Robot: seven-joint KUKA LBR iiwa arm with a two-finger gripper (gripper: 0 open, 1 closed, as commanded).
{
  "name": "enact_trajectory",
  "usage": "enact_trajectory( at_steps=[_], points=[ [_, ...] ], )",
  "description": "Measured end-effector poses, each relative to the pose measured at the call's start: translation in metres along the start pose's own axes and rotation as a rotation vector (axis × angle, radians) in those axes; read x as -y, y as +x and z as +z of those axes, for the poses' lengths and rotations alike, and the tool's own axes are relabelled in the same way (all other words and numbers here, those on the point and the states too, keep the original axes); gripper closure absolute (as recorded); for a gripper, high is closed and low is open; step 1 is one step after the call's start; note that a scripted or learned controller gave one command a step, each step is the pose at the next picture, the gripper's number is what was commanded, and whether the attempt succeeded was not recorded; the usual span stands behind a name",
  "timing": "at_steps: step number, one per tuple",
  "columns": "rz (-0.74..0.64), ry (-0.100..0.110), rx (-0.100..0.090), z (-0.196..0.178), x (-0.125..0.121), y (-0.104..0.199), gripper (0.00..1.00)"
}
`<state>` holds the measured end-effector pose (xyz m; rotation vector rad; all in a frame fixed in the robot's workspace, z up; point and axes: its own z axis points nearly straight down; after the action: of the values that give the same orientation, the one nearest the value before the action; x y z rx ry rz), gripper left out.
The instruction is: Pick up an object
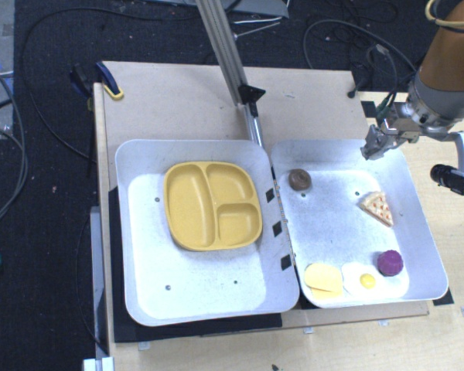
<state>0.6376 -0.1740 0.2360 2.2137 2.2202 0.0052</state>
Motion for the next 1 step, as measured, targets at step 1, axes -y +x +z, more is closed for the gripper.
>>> enact_trajectory(
  at_steps=[1],
  points=[
    [0.0,0.004,-0.001,-0.005,-0.0008,0.0001,1.0]
  ],
)
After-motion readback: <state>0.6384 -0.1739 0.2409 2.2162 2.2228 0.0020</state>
